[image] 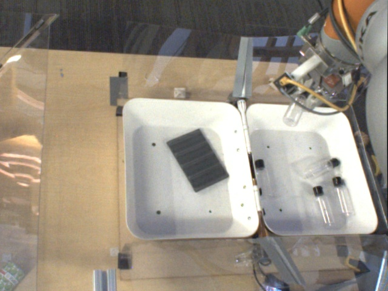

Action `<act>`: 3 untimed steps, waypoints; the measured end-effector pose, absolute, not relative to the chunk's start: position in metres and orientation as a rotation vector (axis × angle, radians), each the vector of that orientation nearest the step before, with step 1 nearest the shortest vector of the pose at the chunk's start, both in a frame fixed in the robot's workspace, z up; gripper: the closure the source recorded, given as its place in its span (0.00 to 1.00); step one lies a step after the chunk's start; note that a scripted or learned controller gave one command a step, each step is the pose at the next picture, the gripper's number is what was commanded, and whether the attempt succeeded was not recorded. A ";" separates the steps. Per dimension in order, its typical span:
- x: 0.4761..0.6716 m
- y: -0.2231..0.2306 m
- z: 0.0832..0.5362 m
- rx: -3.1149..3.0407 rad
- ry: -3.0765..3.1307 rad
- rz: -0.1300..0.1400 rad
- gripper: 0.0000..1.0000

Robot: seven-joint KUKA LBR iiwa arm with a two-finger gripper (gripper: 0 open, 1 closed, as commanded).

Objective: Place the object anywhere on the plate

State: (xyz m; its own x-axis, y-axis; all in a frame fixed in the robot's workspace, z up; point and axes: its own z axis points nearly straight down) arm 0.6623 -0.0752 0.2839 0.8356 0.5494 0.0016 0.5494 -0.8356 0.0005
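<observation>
The arm (357, 11) enters from the upper right, and its jaws hang above the far edge of the right bin (364, 226). The gripper (293, 110) points down and to the left, and a clear vial (292, 114) sits at its tip, above the bin's far rim. It looks as if the jaws are clenched on this vial, because the glass hangs in line with the tool and does not rest on the bin floor. Below the jaws and a little to the right, on the floor of the right bin, lie more clear vials with black caps: one tilted vial (316, 167) nearest to the jaws, and two upright-lying vials (322, 205) and (342, 197) side by side, further toward the near rim. A small black cap (259, 163) lies below and to the left of the jaws, close to the wall between the bins. Far to the left of the jaws and lower, the dark ribbed plate (197, 160) lies flat and turned at an angle in the middle of the left bin (136, 217), well apart from the vial. Both bins stand on the wooden tabletop (73, 180).
</observation>
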 end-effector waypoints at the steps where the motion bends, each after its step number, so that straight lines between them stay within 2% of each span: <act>1: 0.662 -0.086 0.303 -2.946 -1.092 -0.002 1.00; 2: 0.641 -0.109 0.320 -3.095 -0.544 -0.003 1.00; 3: 0.657 -0.064 0.435 -3.115 -0.396 -0.005 1.00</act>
